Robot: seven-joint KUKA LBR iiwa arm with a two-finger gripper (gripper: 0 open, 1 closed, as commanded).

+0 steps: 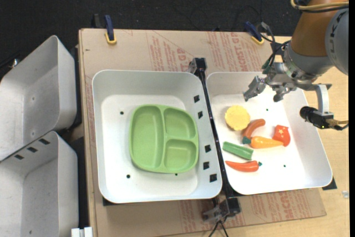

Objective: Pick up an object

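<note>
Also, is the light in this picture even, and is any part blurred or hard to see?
Camera view: light even, both white bins bright; soft shadows under the green tray and toy vegetables; gripper slightly blurred; floor beyond the bench dark, little detail.

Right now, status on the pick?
Gripper open, above right bin, holding nothing. Toy vegetables clustered below it, untouched. Green tray in left bin.

Divided tray (164, 139) in left bin (105, 91), toy vegetables (252, 141) in right bin (310, 169)
</note>
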